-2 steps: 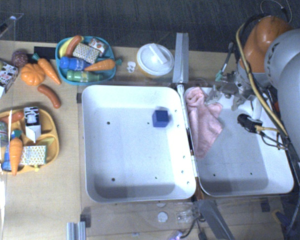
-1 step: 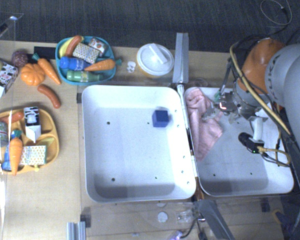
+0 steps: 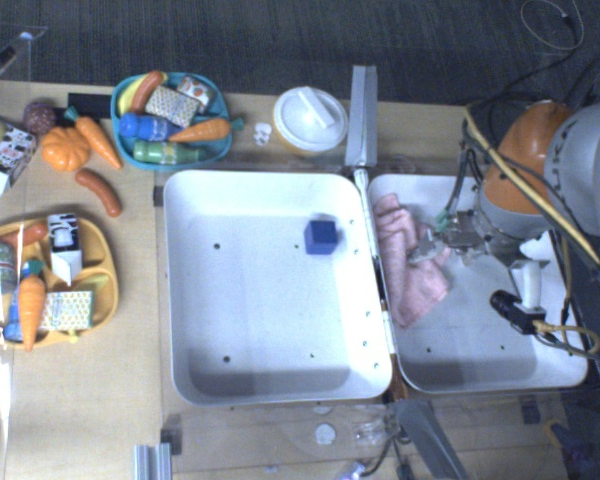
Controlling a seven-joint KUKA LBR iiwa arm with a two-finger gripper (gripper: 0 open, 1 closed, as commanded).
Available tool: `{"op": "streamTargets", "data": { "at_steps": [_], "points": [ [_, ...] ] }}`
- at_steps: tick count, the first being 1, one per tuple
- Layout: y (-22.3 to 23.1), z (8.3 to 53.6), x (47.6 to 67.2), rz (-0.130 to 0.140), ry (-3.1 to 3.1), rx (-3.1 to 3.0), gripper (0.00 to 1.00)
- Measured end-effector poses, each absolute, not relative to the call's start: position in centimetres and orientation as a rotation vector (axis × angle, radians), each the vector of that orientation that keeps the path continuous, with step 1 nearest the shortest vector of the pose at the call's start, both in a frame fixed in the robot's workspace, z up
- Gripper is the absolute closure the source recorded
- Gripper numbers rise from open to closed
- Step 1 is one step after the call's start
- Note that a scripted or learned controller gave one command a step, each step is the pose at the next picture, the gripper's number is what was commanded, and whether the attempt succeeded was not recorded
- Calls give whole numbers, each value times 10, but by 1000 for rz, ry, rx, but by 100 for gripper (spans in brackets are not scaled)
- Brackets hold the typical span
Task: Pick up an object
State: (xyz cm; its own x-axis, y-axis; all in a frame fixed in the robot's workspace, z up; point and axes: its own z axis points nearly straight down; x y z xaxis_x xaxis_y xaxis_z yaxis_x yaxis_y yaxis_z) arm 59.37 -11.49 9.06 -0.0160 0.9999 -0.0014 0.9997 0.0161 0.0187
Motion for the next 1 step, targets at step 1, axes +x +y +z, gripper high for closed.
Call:
{"op": "streamTargets", "data": {
  "at_steps": [1],
  "points": [
    [-88, 91, 602, 15, 2308, 2107, 0]
  ]
}}
